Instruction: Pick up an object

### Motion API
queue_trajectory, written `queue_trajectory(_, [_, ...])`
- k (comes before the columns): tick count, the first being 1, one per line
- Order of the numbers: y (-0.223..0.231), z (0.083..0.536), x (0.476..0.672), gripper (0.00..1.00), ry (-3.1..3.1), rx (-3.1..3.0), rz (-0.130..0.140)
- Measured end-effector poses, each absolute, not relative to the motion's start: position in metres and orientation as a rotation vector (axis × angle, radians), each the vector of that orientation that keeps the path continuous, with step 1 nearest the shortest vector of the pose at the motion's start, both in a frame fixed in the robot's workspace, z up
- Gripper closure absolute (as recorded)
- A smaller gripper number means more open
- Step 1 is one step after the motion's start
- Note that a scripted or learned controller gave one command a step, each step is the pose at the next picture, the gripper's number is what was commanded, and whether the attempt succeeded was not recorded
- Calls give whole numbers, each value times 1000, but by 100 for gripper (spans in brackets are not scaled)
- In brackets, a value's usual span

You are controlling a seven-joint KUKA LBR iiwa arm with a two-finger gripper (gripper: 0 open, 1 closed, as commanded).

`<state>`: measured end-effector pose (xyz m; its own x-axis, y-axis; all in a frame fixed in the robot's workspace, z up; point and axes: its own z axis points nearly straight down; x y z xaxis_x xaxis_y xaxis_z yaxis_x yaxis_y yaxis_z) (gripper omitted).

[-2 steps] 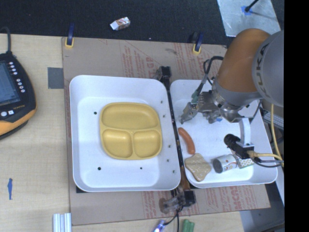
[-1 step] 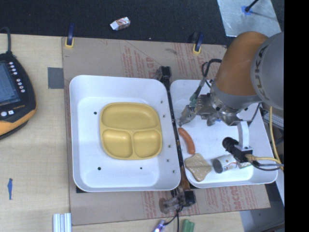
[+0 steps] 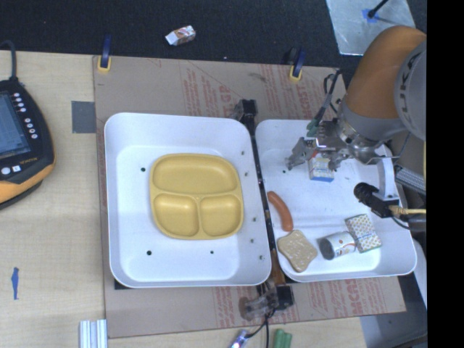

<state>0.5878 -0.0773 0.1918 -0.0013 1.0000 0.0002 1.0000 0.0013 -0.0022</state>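
Note:
My gripper point(image 3: 317, 158) hangs over the back of the right bin point(image 3: 290, 133), and its fingers point(image 3: 297, 155) are spread open. A small white carton with a blue base point(image 3: 321, 170) stands between and just below them; the left finger is clearly apart from it. Further forward in the same bin lie a reddish sausage point(image 3: 280, 209), a tan slice of toast point(image 3: 296, 249), a small can on its side point(image 3: 339, 244) and a patterned little box point(image 3: 362, 232).
The left bin point(image 3: 123, 194) holds a yellow three-part plate point(image 3: 196, 195). A teach pendant point(image 3: 20, 142) lies at the bench's left edge. Clamps point(image 3: 104, 58) pin the cardboard at the back. A wrapper point(image 3: 180, 35) lies on the dark floor.

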Motion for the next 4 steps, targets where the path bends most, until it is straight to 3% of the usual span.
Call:
queue_trajectory(1, [-54,192,548,0,-2226,-2213,6])
queue_trajectory(4, [-39,192,515,0,-2225,-2213,7])
